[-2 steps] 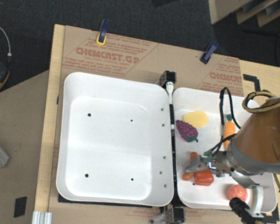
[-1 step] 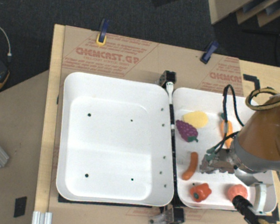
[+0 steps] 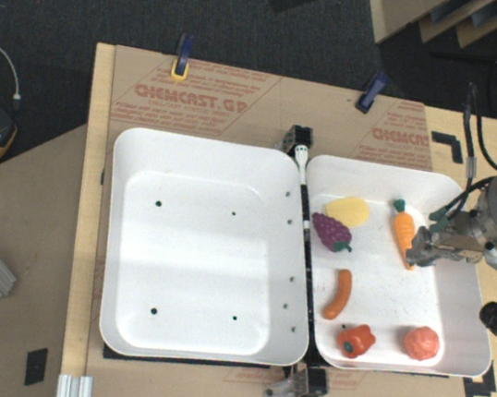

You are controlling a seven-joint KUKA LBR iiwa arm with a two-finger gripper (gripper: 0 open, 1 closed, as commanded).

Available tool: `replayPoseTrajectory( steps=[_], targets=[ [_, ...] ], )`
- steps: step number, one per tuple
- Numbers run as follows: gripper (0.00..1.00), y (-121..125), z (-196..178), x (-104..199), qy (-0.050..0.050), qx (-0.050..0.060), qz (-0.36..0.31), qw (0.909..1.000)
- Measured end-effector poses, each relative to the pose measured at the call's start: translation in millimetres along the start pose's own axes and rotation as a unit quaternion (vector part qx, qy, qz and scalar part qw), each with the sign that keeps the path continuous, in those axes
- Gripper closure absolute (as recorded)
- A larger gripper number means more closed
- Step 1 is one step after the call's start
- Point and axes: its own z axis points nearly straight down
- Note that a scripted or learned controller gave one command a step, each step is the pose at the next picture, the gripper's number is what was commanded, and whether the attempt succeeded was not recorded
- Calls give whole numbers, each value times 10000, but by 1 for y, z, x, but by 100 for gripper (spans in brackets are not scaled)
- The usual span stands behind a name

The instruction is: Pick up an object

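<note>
The gripper (image 3: 418, 251) hung low over the right bin (image 3: 470, 303), right at the lower end of the carrot (image 3: 403, 232); I could not tell how its jaws stood or whether they gripped it. In that bin also lay a lemon (image 3: 348, 209), purple grapes (image 3: 330, 230), a sausage (image 3: 338, 294), a red pepper (image 3: 356, 340) and a tomato (image 3: 422, 343).
</note>
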Motion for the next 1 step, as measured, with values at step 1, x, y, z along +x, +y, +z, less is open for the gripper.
replayPoseTrajectory(
  steps=[1],
  targets=[
    [0,-3,8,1,18,78,4,10000]
  ],
)
